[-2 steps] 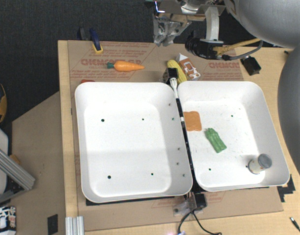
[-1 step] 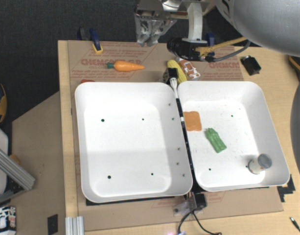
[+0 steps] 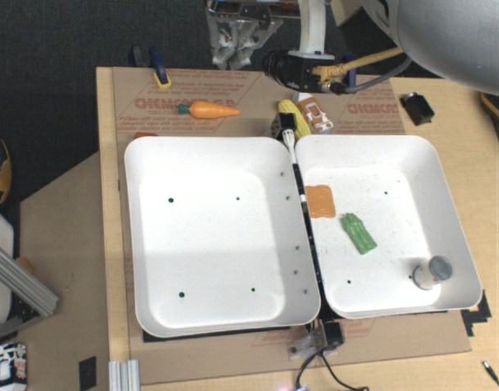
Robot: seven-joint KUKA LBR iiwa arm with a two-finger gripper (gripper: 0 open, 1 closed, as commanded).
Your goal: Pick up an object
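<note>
Well below claw [image 3: 235, 43]: green object [image 3: 358, 234].

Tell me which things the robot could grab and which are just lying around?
For the job, in the right bin:
orange block
green piece
grey cylinder
gripper, above the bench

Just lying about, outside the bins:
toy carrot
blue clamp
black block
</note>
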